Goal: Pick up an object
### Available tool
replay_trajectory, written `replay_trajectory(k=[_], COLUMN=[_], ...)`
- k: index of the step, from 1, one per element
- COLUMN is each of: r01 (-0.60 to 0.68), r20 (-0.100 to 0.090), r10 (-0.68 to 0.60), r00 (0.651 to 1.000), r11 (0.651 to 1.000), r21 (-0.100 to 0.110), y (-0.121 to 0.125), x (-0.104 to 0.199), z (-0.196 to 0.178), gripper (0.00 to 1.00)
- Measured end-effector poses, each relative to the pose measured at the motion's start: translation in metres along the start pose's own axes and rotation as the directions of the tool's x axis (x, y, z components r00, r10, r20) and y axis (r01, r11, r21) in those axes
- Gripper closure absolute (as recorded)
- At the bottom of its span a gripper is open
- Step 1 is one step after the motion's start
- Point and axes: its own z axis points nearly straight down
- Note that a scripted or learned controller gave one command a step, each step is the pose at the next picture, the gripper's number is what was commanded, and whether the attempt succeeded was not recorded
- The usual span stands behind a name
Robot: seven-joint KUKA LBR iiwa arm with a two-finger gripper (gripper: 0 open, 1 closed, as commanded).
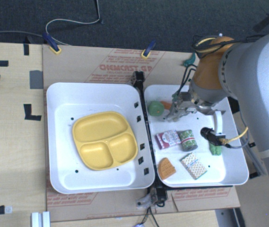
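Six bits in one bin, is that right? And where are you hanging? — benchlurker

Yep, six, any of them fair game, all in the right-hand shallow white bin [226, 173]. I'll place everything off the short green cylinder with the dark speckled label [187, 139], since it sits about mid-bin. My gripper [173, 114] is up from it in the camera view, toward the bin's far wall and a touch left, low over the floor. My grey arm with the orange band [209, 72] is up and right of the cylinder. — iiwa_arm

Jaws open or closed? — benchlurker

Honestly can't tell whether they're spread or pressed together, it's just a tangle of shiny metal from this angle. The round green ball [156, 109] is up-left of the cylinder and just beside my gripper; touching or not, I can't say. — iiwa_arm

And the rest? — benchlurker

The flat pink-and-white packet [168, 139] lies right against the cylinder's left side. The white box with small coloured dots [194, 166] is just below the cylinder, turned at an angle. The orange-brown toast-shaped piece [166, 168] is down-left of the cylinder, near the wall. The small bright green lump [215, 149] is off to the cylinder's right, partly hidden. Well left of the cylinder, in the other white bin [63, 108], a yellow plastic plate with three compartments [105, 140] lies flat. — iiwa_arm
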Motion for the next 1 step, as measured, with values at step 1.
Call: replay_trajectory(k=[1], r01=[0.0], r20=[0.0], r10=[0.0], r00=[1.0], r11=[1.0], r21=[0.0], y=[0.0], x=[0.0], z=[0.0001], gripper=[0.0])
